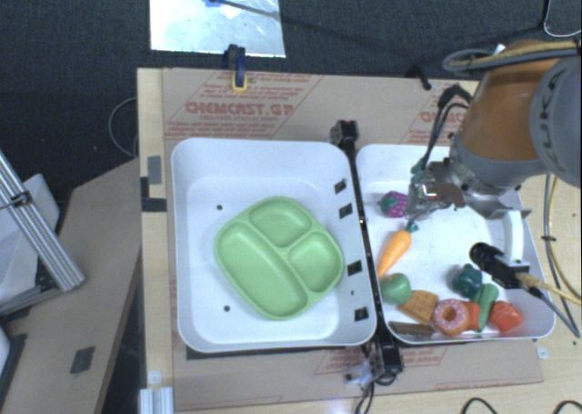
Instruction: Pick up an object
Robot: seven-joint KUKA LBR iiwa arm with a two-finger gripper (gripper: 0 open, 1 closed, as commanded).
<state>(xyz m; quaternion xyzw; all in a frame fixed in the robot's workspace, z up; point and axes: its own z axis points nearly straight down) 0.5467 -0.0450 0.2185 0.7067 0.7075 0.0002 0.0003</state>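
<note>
**A:** Any writing you can actually read in this one?

**B:** Just the red print on the brown board [241, 107] lying on the surface under the bins. It says "CHEMCAST GP". There are more red letters further right, but the arm partly covers them and I can't read them.

**A:** OK, so what's in there, left to right?

**B:** The left bin [195, 176] has a pale green three-section plate [277, 257]. The right bin [382, 166] has the toy food. There's a knobbly purple toy [394, 204] near its left wall. Just below that is an orange carrot [393, 251] with a green top, tilted with the tip pointing down-left. The gripper [420, 207] hangs right over that green top, just beside the purple toy. Honestly, from this angle I can't make out whether its grip is released or clenched.

**A:** Anything crowding it?

**B:** Along the bin's lower edge there's a round green piece [396, 288] touching a tan waffle square [420, 305]. Then comes a pink donut [450, 315], a teal piece [468, 278] and a red-orange piece [505, 316], all bunched together.
</note>
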